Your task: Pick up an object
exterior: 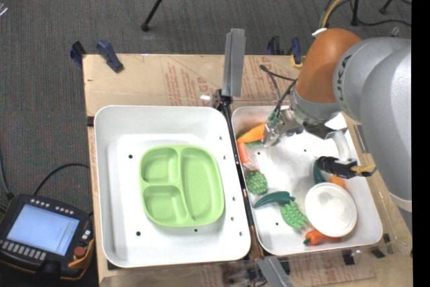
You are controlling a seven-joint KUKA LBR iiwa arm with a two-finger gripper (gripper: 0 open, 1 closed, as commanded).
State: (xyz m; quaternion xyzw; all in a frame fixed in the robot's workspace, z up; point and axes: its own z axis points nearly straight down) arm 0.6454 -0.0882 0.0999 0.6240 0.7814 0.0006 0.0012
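A grey carpeted floor surrounded a plywood bench (168, 77) that bore 2 shallow white bins side by side. The left bin (114, 138) held a green divided plate (181, 185); the right bin (363, 212) held the clutter. Largest there was a white bowl (330, 210), then a dark green curved piece (272, 199), 2 knobbly green pieces (256, 182) and (293, 215), and an orange carrot-like toy (251, 134) near the bin's upper left corner. That toy looked the likeliest target: probably light, stiff plastic, somewhat slick, best taken across its thick middle rather than the tapering end. The gripper (275, 133) hung just beside the orange toy, perhaps touching it. Whether its tips were spread or pinched could not be told, and nothing was seen between them.
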